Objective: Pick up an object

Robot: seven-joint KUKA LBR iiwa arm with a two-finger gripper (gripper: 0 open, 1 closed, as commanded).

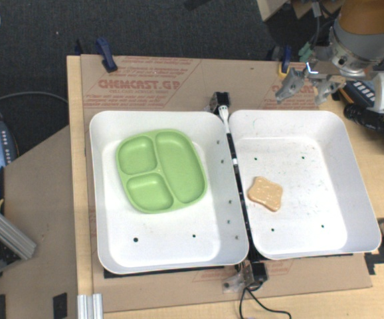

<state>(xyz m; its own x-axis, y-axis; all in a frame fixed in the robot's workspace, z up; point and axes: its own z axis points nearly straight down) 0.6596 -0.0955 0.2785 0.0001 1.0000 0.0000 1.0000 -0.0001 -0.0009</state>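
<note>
Gripper (307, 87) upper right, above right bin (338, 128) rim; fingers spread apart, holding nothing. Toast slice (266, 194) lies in that bin, lower left.

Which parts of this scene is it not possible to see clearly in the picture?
- Arm: cut off by the top edge of the camera view.
- Gripper: small and blurred; finger state unclear.
- Toast in the right bin: underside hidden.
- Green tray in the left bin: hides the floor beneath.
</note>
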